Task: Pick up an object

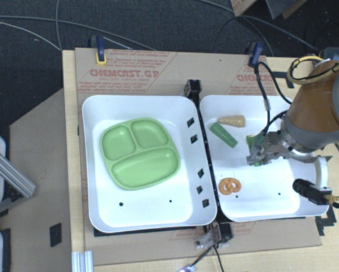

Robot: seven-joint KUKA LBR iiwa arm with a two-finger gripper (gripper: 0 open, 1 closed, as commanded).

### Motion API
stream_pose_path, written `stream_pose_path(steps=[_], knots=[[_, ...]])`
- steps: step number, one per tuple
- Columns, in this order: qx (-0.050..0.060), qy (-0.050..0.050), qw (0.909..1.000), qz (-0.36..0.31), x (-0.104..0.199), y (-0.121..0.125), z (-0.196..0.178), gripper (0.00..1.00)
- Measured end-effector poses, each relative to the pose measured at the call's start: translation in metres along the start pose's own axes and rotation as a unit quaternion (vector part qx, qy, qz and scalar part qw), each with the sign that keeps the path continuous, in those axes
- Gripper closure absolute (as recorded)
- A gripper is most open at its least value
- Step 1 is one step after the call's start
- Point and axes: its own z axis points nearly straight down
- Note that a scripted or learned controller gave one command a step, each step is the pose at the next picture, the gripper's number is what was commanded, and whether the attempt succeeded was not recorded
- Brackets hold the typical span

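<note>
Gripper (259, 151): hung low in right bin (283, 205); finger state could not be told.
Risk: green block (223, 135) at ten o'clock, might be missed.

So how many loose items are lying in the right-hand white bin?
3: a tan cone-shaped piece at the back, a green rectangular block just below it, an orange pretzel near the front. The arm may hide more.

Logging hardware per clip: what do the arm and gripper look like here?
The arm is bulky, with a wide orange band above a grey wrist section. A yellow cable loops sit on top, and a black cable runs alongside. The gripper is small, grey metal with green near the fingers.
</note>
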Motion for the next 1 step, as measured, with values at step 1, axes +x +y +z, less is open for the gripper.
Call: stream_pose_path(steps=[1], knots=[[0.0, 0.0, 1.0, -0.001, 0.0, 0.0014, -0.0532, 1.0]])
